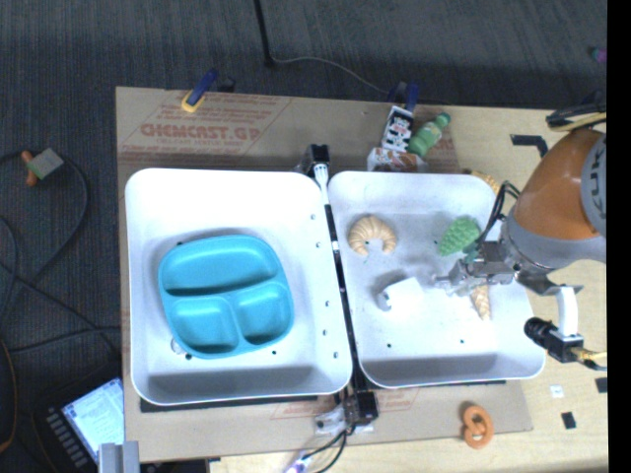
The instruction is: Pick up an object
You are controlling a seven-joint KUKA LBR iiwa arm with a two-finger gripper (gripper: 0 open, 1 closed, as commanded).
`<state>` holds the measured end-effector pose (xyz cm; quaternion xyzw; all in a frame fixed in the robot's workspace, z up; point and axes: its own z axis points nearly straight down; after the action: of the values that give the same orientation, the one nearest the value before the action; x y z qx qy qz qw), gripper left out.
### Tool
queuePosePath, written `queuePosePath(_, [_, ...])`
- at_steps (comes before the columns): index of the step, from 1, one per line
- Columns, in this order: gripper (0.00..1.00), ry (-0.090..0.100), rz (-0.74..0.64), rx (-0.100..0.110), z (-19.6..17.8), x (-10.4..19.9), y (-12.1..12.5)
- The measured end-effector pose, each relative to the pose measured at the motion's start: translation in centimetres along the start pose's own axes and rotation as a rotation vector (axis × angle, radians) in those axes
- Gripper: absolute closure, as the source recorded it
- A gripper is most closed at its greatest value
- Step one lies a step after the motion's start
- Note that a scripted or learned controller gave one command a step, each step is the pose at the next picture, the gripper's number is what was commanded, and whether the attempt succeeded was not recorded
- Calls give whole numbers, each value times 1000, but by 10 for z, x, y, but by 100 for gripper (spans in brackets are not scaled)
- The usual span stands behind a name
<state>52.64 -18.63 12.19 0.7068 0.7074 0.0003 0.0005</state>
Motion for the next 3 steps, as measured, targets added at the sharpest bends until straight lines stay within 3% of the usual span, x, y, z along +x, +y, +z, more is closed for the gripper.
queuePosePath(1, [0,1,0,0,0,0,0])
queuePosePath(2, [100,0,0,1,-9,0,0])
queuePosePath(3, [100,0,-1,2,16,60,63])
